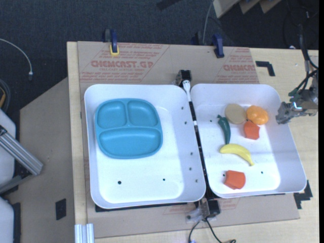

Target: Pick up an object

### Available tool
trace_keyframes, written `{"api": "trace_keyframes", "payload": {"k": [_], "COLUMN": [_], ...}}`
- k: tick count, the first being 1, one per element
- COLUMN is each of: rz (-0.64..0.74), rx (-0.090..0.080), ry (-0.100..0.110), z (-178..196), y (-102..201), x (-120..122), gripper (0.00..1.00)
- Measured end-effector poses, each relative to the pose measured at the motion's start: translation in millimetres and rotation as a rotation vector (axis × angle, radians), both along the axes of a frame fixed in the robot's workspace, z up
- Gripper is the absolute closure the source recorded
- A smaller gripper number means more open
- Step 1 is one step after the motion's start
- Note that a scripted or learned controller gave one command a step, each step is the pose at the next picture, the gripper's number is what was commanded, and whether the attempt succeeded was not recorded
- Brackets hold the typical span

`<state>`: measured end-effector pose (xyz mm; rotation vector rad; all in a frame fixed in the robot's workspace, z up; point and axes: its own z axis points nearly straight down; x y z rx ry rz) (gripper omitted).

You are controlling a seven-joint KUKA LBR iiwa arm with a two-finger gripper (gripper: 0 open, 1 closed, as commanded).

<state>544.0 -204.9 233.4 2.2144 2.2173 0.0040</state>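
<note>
Two red "CHEMCAST GP" prints crossed the desk [167, 59] behind my bins, my jaws, their state unclear, hung past the right bin [283, 151] holding the banana [237, 152].

Bench [152, 65] with two white bins [177, 176]

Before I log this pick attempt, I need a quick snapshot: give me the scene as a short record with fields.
left bin: holds a blue divided plate
right bin: holds six toy foods
foods: banana, green pepper, tan round piece, orange, red-orange piece just below the orange, red-orange piece near the front rim
pincer: at the right bin's right rim, beside the orange, nothing seen between its fingers
pick status: not yet done
</note>
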Motion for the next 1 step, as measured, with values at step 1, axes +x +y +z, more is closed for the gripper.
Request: {"api": "trace_keyframes", "payload": {"k": [1], "rz": [0.0], "rx": [0.0], "ry": [-0.001], "z": [52.5], "y": [-0.5], "x": [1.4], "gripper": [1.0]}}
